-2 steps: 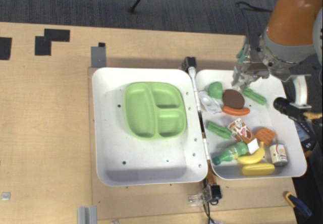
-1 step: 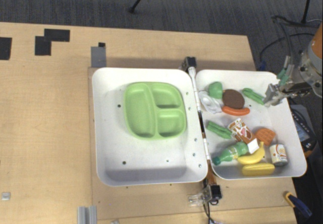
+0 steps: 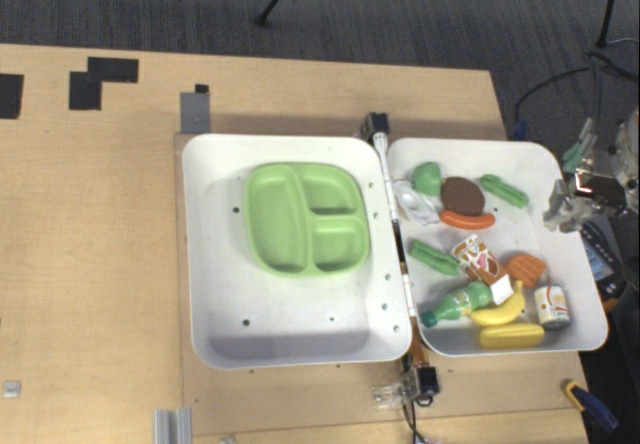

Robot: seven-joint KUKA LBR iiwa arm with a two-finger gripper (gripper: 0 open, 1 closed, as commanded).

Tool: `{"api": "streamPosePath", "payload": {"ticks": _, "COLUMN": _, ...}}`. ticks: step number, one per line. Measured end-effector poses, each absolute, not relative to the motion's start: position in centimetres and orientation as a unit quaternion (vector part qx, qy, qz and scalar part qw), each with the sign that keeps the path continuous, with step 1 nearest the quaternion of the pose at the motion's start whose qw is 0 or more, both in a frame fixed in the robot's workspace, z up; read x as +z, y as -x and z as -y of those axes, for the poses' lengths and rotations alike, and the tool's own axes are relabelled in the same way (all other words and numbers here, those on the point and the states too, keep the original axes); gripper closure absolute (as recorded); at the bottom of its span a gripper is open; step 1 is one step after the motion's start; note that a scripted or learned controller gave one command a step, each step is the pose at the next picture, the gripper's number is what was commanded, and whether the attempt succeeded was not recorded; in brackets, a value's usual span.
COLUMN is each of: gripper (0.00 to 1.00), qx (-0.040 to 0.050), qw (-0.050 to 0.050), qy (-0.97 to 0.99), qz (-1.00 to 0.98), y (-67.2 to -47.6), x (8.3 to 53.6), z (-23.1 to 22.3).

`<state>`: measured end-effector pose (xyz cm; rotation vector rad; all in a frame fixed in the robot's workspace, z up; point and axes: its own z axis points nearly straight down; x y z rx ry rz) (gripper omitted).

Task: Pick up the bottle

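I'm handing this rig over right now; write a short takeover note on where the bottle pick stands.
Gripper: at the right bin's right rim, nothing seen in it; too blurred to read more.
Bottle: green, lying on its side in the right bin's lower left, touching the banana.
Left bin holds the green divided plate.
Done: nothing; bottle still in the bin.
Left: reach the bottle, grasp, lift.

glossy green plastic bottle (image 3: 456, 304), matt wooden bench (image 3: 90, 262)

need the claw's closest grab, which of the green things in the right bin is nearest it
The green pod at the bin's upper right, beside the brown disc. It lies nearest the claw; the green bottle sits farther off.
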<state>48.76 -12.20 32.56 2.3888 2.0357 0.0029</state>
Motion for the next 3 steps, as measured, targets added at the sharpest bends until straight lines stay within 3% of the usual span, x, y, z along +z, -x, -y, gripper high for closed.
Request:
{"api": "streamPosePath", "payload": {"ticks": 1, "gripper": 1.0, "qx": 0.0003, "qw": 0.0, "qy": -0.874, "qz": -0.486, "y": -48.7, "x": 31.3, "z": 13.1}}
{"api": "streamPosePath", "payload": {"ticks": 3, "gripper": 1.0, "qx": 0.0016, "qw": 0.001, "qy": -0.871, "qz": -0.492, "y": -48.9, "x": 33.4, "z": 13.0}}
